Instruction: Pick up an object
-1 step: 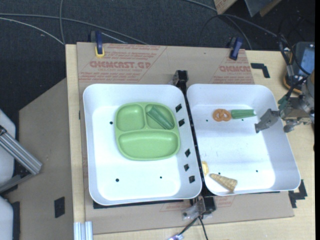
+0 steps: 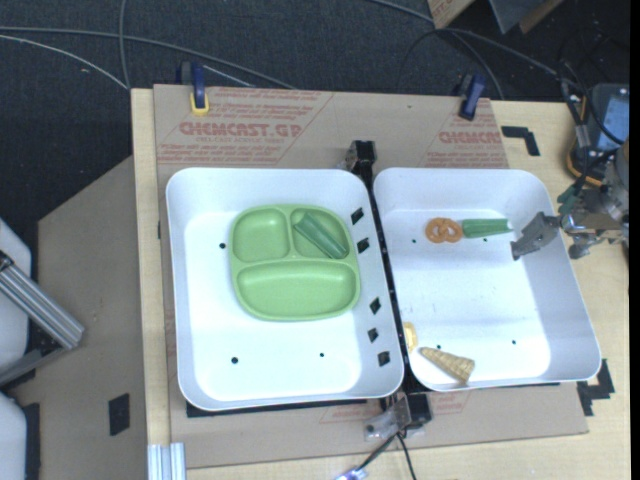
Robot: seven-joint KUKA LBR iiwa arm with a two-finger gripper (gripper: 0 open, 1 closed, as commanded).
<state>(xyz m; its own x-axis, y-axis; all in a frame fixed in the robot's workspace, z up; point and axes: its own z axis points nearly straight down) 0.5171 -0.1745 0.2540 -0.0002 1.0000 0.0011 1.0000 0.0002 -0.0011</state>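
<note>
Rolling hazard, near corner: a tan cone-shaped toy (image 2: 447, 363) lay on its side close to the near wall of the right bin (image 2: 560, 368). Its taper would likely let it squirt out of a pinch or roll towards the wall.
Small piece: a yellow scrap (image 2: 409, 336) sat against the divider side of that bin. It was too small to identify, and the wall beside it would probably block a clean descent.
Left bin: a green divided plate (image 2: 293, 263) rested near the middle of the left bin (image 2: 200, 358), with a darker green item (image 2: 322, 233) in its far right compartment. A grab at the plate's rim could tip it or spill the item.
Gripper: the gripper (image 2: 527, 240) hung at the right side of the right bin, well apart from the cone.
Jaw state: could not be told from this angle; nothing was seen held.
Likely target: an orange pretzel-shaped ring (image 2: 443, 231) lay touching or just beside a green pod-like piece (image 2: 486, 227), whose right end pointed at the gripper.
Main risk: closing on that pair might catch both, nudge one aside, or close on neither.
Wall risk: the bin's sloped right wall lay just beside the gripper, so a low approach could scrape it and shift the bin.
</note>
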